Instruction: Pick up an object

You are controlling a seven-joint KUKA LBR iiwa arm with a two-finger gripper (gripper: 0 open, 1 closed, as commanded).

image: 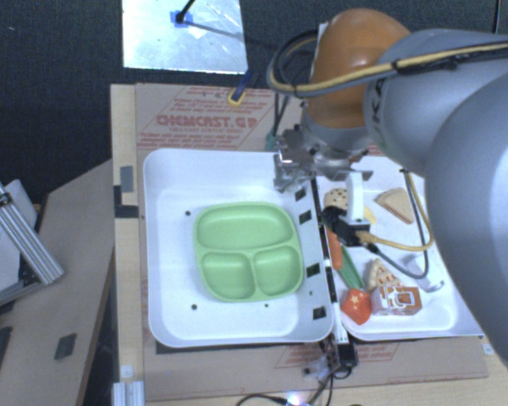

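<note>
Now we're mid-approach, claw (289,178) hovering over the divider (311,244), open or closed we can't tell, and next we must centre over the cookie (337,198) just to its right.

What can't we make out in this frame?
Camera view:
- right bin: its right side and far end are hidden under the arm, so anything lying there is unknown.
- round spotted piece: partly covered by the wrist hardware and too small to identify.
- small box: its print is too small to read.
</note>
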